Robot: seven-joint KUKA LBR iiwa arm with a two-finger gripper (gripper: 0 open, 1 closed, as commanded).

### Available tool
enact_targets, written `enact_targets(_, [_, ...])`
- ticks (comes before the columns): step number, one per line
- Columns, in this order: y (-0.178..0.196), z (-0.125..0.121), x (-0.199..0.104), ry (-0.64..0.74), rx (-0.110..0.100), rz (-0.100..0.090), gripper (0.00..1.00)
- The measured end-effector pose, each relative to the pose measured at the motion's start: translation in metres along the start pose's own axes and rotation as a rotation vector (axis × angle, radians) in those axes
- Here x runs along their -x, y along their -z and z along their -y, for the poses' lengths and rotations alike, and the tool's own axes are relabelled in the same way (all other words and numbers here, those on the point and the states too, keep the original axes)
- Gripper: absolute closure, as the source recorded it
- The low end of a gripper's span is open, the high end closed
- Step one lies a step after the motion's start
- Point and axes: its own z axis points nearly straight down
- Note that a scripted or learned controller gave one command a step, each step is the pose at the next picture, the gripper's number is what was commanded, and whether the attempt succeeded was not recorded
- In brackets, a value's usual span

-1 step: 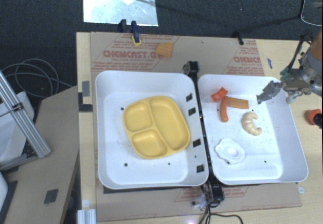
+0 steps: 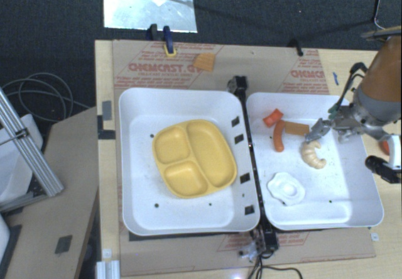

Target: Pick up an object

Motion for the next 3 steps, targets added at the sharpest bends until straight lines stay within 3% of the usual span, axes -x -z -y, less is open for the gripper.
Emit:
enact_targets(1, [-0.071,-0.021,0.005,0.003,0.004,0.0,0.0])
enact_targets(2, [-0.056,-0.023,0.006,0.004,0.013,0.003,1.0])
enact_targets(3, [-0.067,-0.037,-0.063,0.01,0.011,-0.001,1.0])
